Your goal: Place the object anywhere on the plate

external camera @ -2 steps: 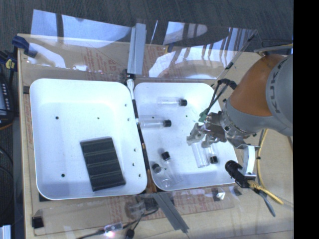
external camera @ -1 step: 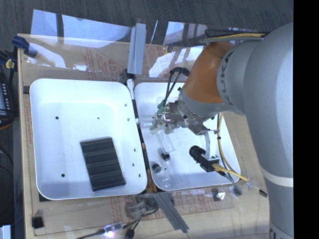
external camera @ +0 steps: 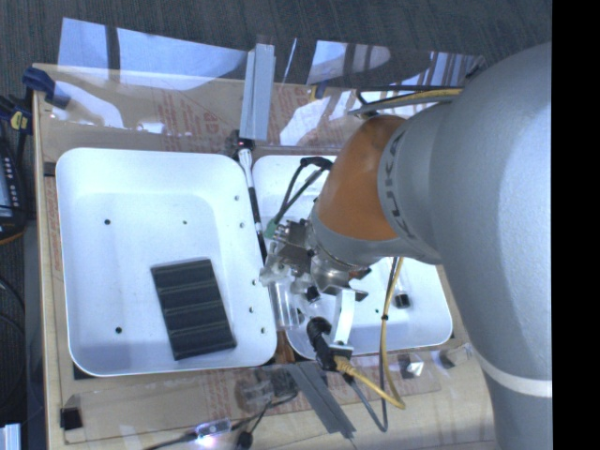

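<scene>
A dark ribbed rectangular plate lies flat in the front half of the left bin. My gripper hangs low over the front left corner of the right bin, close to the wall between the two bins and just right of the plate. The grey arm with its orange band covers most of the right bin, so what lies under it is hidden. A small dark thing shows on the right bin's floor, to the right of the gripper.
The left bin's back half is bare white floor. A grey metal bar stands behind the bins. Cables and a metal bracket lie on the bench in front of the right bin.
</scene>
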`<state>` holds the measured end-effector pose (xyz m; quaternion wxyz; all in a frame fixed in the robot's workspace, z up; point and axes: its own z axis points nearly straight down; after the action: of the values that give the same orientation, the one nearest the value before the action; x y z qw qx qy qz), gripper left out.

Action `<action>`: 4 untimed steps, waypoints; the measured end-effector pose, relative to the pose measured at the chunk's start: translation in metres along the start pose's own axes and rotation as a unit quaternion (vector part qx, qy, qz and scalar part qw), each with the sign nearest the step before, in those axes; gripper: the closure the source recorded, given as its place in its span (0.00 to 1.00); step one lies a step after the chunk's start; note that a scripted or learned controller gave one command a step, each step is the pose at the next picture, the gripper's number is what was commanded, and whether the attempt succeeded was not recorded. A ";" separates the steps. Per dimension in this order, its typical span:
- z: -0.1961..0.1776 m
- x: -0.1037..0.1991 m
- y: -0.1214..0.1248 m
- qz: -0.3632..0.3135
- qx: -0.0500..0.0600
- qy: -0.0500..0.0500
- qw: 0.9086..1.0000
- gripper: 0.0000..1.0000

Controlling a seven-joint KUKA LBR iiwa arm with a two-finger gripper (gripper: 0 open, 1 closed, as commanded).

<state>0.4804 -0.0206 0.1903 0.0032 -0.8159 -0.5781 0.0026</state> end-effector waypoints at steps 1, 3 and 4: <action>-0.001 0.047 -0.021 0.074 -0.003 0.001 0.997 1.00; 0.088 0.224 -0.085 0.237 0.000 -0.001 0.972 1.00; -0.016 0.192 -0.073 0.135 -0.002 0.001 0.991 1.00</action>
<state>0.4752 0.1851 0.2069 0.0019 -0.8865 -0.4627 0.0015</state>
